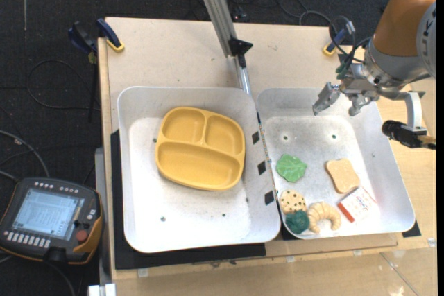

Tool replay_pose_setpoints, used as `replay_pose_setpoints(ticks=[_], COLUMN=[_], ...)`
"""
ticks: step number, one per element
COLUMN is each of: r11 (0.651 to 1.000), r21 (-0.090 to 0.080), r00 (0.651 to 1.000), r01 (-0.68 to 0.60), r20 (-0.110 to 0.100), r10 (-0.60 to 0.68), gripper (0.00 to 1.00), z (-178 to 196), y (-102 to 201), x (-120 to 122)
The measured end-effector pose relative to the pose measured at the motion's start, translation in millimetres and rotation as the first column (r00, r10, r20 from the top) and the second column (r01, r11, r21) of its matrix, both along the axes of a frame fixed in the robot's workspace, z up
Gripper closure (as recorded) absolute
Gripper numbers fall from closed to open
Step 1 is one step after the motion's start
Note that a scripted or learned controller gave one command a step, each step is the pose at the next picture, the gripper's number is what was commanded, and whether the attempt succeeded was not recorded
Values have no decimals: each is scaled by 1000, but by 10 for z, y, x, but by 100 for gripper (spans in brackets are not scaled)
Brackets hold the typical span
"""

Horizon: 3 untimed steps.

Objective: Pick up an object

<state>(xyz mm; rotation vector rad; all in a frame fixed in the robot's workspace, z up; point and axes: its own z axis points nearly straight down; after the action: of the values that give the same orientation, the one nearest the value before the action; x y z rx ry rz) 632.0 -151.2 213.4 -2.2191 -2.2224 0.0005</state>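
The bench (180,52) carries my two white bins side by side. The left bin (139,218) holds a yellow divided plate (201,148), the biggest thing here. The right bin (388,184) holds everything I might pick, bunched toward its near edge: a slice of toast (343,175), a croissant (325,215), a small red-and-white packet (357,205), a green leaf (291,168), a chocolate-chip cookie (292,201) and a dark green lump (297,221).

My gripper (343,101) hovers over the far edge of the right bin, its fingers spread apart with nothing between them.

The toast seems my nearest target. It lies toward the camera from my fingers, with its long axis running roughly away from me, slightly slanted. I judge I must come nearer and down, closing across its short side.
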Motion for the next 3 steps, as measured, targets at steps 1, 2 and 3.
replay_pose_setpoints(ticks=[1,2,3], r11=[1000,1000,1000], r21=[-1,0,0], r00=[1000,1000,1000], r01=[-1,2,1], r20=[0,-5,-4], r10=[1,-2,-1], gripper=[0,0,0], z=[0,-597,-1136], y=[0,-79,-71], x=[0,-35,-44])
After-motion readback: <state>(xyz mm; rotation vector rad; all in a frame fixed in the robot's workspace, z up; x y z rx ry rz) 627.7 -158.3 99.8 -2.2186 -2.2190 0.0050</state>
